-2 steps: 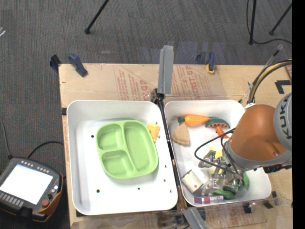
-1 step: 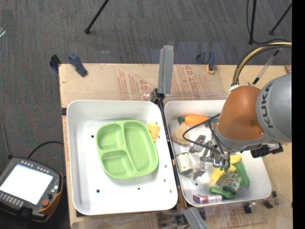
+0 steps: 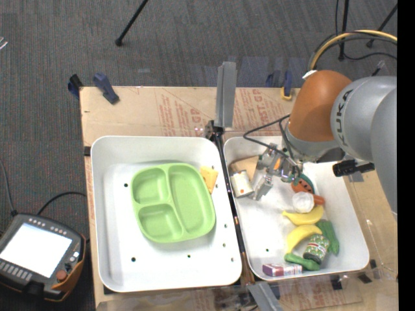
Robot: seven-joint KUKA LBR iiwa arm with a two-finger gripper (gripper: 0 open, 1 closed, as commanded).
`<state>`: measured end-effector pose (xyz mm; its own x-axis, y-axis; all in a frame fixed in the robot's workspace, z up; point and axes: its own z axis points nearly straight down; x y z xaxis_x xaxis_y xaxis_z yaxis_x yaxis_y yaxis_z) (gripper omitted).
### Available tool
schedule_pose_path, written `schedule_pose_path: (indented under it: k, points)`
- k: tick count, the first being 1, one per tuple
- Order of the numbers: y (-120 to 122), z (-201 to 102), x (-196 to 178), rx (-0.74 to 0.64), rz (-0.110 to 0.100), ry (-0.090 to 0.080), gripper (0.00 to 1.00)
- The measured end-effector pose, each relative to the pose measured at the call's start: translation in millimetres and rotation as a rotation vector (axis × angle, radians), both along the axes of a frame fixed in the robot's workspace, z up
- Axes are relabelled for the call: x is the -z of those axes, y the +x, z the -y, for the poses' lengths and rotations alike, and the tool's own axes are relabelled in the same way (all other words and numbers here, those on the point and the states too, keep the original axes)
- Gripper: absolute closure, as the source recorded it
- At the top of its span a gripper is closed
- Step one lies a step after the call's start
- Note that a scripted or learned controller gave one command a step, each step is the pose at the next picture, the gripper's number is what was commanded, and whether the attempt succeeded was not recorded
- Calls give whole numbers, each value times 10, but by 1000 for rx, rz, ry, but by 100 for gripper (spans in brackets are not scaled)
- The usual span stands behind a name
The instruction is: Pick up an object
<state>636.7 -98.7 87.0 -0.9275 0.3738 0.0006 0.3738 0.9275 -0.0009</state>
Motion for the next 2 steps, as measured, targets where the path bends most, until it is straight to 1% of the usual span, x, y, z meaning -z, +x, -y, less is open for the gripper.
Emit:
schedule_pose_path:
  k: [1, 2]
  points:
    - [-308, 831, -17, 86, 2, -2, 0]
    - [-1416, 728, 5, 207, -2, 2, 0]
